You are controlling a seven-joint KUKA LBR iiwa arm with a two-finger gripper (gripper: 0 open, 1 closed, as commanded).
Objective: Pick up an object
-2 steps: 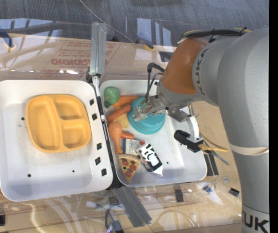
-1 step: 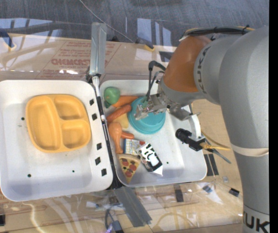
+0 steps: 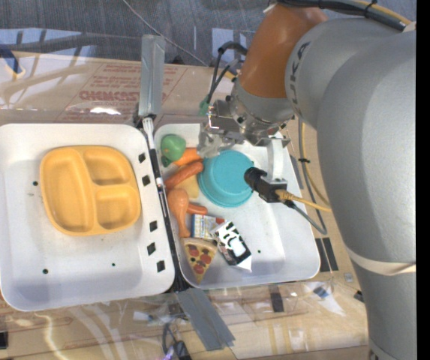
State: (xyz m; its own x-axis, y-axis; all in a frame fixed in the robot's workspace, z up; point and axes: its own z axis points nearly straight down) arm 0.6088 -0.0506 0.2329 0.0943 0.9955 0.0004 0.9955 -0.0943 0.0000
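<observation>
Over right bin [image 3: 293, 265], arm [image 3: 350, 88] bent low

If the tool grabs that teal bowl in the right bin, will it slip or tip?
The teal round plastic bowl looks smooth and glossy, so it may slip. It seems to lie upside down, leaving no rim showing to pinch. Probably light and stiff; a push could slide it into the orange toy carrot touching its left side.
</observation>
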